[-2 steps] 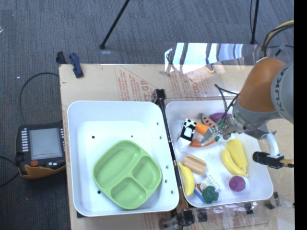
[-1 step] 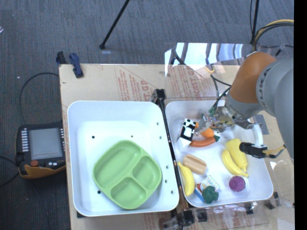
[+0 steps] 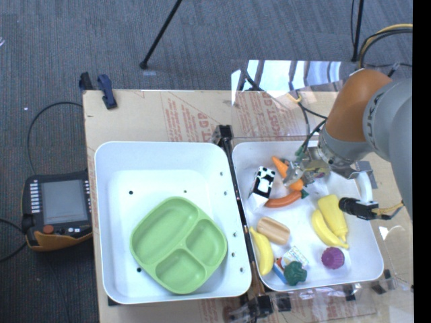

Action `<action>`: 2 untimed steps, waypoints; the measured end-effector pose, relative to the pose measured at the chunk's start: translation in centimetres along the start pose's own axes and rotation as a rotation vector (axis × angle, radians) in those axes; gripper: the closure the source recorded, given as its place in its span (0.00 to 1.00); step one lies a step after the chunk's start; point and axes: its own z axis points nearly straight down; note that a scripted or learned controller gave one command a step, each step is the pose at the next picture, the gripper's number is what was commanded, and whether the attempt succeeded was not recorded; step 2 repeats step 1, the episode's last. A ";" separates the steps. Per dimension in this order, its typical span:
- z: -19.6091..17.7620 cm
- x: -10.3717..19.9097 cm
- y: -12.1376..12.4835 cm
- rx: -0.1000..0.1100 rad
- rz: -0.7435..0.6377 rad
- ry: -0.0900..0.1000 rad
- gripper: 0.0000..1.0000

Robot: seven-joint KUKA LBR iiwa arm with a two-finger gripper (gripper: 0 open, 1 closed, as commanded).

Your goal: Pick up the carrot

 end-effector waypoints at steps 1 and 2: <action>-9.6 5.7 0.1 -0.012 0.083 -0.004 1.00; -9.6 5.7 0.1 -0.012 0.083 -0.004 1.00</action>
